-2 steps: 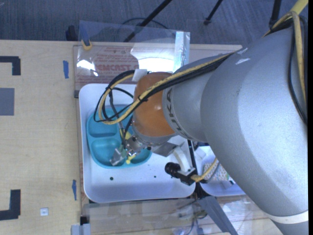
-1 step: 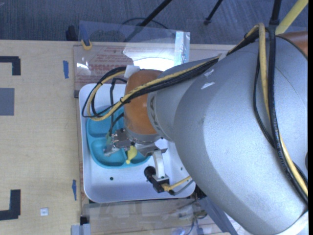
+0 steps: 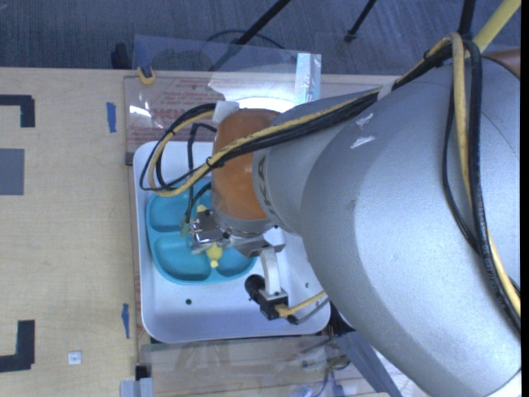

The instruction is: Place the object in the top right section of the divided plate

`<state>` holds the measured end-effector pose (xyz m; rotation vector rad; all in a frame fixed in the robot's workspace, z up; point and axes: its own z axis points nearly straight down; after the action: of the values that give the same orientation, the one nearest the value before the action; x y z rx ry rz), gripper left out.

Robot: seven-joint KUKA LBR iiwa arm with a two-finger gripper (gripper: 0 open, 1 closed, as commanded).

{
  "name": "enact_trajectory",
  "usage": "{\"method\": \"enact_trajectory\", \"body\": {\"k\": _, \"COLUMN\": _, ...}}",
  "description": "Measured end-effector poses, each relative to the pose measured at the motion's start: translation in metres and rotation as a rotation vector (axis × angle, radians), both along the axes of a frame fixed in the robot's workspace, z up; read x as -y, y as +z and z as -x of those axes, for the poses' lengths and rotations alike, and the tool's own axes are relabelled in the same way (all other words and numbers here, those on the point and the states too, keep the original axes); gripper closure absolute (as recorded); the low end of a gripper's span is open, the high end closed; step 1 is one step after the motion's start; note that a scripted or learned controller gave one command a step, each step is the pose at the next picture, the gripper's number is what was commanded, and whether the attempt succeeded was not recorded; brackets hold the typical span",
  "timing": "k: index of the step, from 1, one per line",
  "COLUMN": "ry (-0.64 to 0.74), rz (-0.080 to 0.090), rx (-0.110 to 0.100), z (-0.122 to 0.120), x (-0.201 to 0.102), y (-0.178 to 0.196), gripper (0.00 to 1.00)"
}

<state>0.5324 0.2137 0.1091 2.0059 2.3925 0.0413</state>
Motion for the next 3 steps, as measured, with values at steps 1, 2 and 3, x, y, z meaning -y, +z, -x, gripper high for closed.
{"method": "enact_trajectory", "body": {"k": 1, "ry": -0.494, "rz": 0.002, "rx": -0.035, "z": 0.011, "x": -0.002, "y": 0.110, "gripper": 1.00}}
{"method": "enact_trajectory", "body": {"k": 2, "ry": -0.180, "rz": -0.003, "rx": -0.021, "z": 0.014, "x": -0.012, "y": 0.008, "gripper": 1.00}}
{"method": "enact_trajectory", "body": {"k": 3, "ry": -0.180, "rz": -0.003, "rx": -0.021, "z": 0.014, "x": -0.012, "y": 0.018, "gripper": 1.00}}
